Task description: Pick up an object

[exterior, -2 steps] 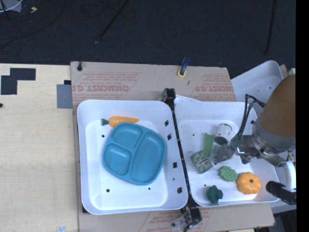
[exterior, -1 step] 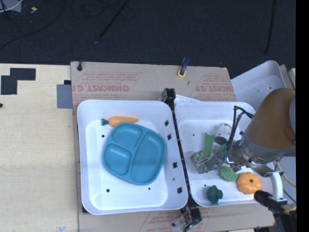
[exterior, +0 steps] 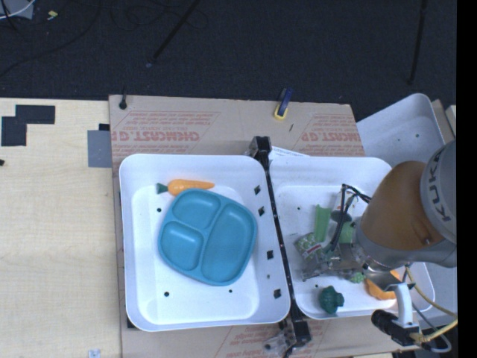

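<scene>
1. The worktop (exterior: 52, 237) carried two shallow white bins side by side on a cardboard sheet (exterior: 223, 129).
2. The left bin (exterior: 141, 304) held a blue divided plate (exterior: 207, 236) lying flat near its middle.
3. A toy carrot (exterior: 190, 187) lay at the far side of the left bin, just beside the plate's far edge; whether the two touched could not be told.
4. The arm (exterior: 406, 211) reached in from the right, over the right bin (exterior: 298, 177).
5. The gripper (exterior: 328, 253) was down among the clutter in the right bin; whether it was apart or together could not be told, and nothing was seen between its parts.
6. A green strip (exterior: 321, 223) stood just far of the gripper, and a grey-green lump (exterior: 306, 242) lay at its left.
7. A dark green toy (exterior: 330, 299) lay near the bin's near wall, apart from the gripper.
8. An orange piece (exterior: 381, 290) lay to the right of the green toy, partly hidden under the arm.
</scene>
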